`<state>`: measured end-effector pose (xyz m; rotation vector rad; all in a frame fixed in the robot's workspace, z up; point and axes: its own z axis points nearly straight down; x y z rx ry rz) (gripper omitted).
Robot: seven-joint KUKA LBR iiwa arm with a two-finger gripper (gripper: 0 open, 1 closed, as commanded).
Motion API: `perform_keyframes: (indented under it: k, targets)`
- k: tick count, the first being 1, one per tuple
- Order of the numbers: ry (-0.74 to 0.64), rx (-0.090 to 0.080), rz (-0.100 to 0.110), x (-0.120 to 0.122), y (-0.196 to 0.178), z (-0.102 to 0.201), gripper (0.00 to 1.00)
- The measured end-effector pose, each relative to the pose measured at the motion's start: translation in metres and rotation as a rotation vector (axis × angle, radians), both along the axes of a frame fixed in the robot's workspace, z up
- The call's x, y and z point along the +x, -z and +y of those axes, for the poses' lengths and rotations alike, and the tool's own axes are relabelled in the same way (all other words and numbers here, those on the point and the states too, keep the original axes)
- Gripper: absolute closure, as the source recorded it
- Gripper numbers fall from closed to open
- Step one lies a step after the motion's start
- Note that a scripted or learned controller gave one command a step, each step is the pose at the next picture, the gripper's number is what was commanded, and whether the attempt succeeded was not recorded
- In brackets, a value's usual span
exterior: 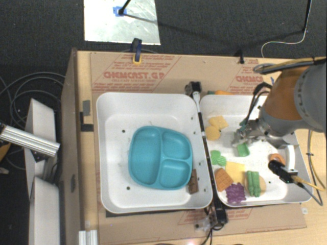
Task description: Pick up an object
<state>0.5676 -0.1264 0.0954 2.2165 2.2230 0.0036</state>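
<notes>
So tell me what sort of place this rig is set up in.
Most likely a robotics lab bench for grasping trials: two white bins on a cardboard-covered bench, toy food and a blue divided plate as props, and loose cables on dark carpet.

The arm [299, 98] reaches in from the right, its grey body and orange band over the right bin's [225, 101] far right side. The gripper [244, 137] hangs low over that bin's middle.

The tool [244, 136] is low in the right bin [291, 195], right above a small green toy [243, 149].
</notes>
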Motion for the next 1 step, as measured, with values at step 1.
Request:
perform_keyframes:
  k: [1]
  targets:
    - [-0.010, 0.003, -0.009, 0.0295, -0.0952, 0.0762, 1.00]
